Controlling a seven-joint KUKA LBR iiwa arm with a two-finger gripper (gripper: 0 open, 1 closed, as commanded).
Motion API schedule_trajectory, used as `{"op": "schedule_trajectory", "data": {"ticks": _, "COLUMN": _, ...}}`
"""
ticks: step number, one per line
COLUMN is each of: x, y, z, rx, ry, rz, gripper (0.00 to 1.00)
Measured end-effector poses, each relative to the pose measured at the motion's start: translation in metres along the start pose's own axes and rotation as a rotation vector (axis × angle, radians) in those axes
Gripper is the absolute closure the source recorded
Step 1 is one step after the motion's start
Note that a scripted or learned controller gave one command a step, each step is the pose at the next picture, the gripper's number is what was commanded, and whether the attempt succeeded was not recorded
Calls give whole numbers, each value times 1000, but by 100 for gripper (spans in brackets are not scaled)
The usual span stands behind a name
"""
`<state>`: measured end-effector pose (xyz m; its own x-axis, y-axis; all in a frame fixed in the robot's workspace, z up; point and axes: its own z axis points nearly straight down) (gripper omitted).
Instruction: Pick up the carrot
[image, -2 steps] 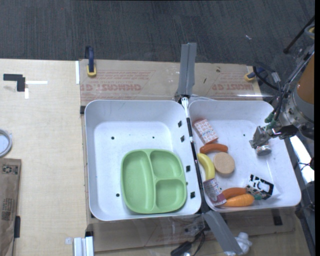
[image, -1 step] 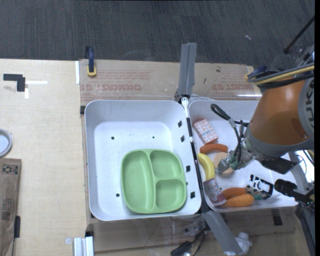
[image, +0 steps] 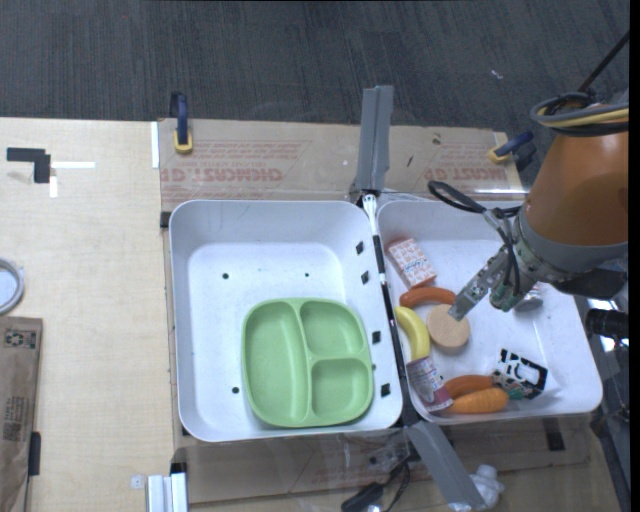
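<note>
**Carrot Waits at Bin's Near Edge**

The carrot (image: 478, 401) lies at the right bin's (image: 572, 318) near wall, long axis roughly crosswise, just nearer than a second orange piece (image: 466, 384). The end effector (image: 462, 305) hangs farther back, over a tan disc (image: 447, 330); its opening cannot be told, nothing visibly held. Pale bench (image: 80, 260) and dark floor lie beyond
</note>
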<state>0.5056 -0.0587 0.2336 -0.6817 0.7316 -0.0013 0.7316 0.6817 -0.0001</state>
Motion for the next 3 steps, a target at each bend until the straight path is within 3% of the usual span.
{"op": "schedule_trajectory", "data": {"ticks": 1, "x": 22, "y": -17, "z": 42, "rx": 0, "ry": 2, "rz": -205, "gripper": 0}}
{"op": "schedule_trajectory", "data": {"ticks": 2, "x": -8, "y": -46, "z": 141, "rx": 0, "ry": 2, "rz": -357, "gripper": 0}}
{"op": "schedule_trajectory", "data": {"ticks": 3, "x": -8, "y": -46, "z": 132, "rx": -2, "ry": 2, "rz": -353, "gripper": 100}}
